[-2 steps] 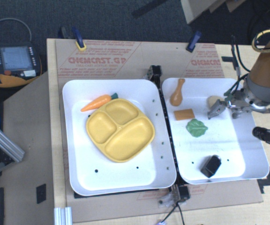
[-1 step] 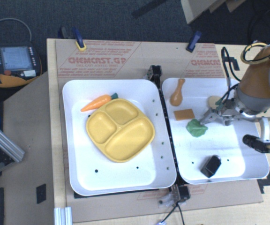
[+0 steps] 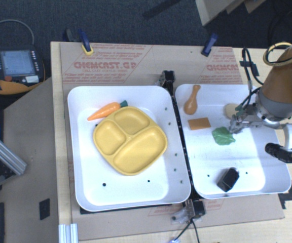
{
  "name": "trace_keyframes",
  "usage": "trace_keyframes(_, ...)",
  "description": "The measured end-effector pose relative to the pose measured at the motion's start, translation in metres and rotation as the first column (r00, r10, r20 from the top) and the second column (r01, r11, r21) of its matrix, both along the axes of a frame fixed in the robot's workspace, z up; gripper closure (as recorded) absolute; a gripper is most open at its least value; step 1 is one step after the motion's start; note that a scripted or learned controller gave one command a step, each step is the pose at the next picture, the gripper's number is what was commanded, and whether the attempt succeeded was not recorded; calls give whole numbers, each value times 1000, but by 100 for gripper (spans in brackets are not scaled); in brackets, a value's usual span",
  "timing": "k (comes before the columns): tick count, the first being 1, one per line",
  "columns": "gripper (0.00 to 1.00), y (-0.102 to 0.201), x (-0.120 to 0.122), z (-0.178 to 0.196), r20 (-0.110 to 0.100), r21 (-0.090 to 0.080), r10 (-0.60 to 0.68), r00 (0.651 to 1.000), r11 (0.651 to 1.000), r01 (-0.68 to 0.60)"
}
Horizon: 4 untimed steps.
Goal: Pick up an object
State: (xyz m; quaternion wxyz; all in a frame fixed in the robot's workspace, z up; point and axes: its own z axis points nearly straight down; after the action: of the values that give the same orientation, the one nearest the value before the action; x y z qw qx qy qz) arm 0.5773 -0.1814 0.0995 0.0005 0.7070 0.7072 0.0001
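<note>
Right bin point(image 3: 267, 184) | jaws point(image 3: 235, 126) low at green object point(image 3: 223, 135) — likely pick target | jaw state: cannot tell, grip unconfirmed | orange block point(image 3: 199, 123), black object point(image 3: 228, 179) lie apart — clear access.

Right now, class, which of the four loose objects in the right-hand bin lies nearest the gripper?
The green leafy piece: it lies right at the gripper. The orange block, wooden spoon and black object lie farther off.

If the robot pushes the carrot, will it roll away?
Probably a little: the carrot looks round and tapered, so it would likely curve rather than roll straight. It lies against the yellow plate, which should stop it that way. It looks light, likely a toy.
</note>
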Motion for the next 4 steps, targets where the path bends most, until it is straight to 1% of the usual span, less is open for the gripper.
trace_keyframes(1, 100, -1, 2, 65, 7, -3, 1, 1000, 1000, -1)
trace_keyframes(2, 100, 3, 11, 125, 8, -3, 2, 1000, 1000, -2)
trace_keyframes(3, 100, 3, 12, 124, 2, -2, 1, 1000, 1000, -1)
trace_keyframes(4, 100, 61, 18, 115, -3, 2, 4, 1000, 1000, -4)
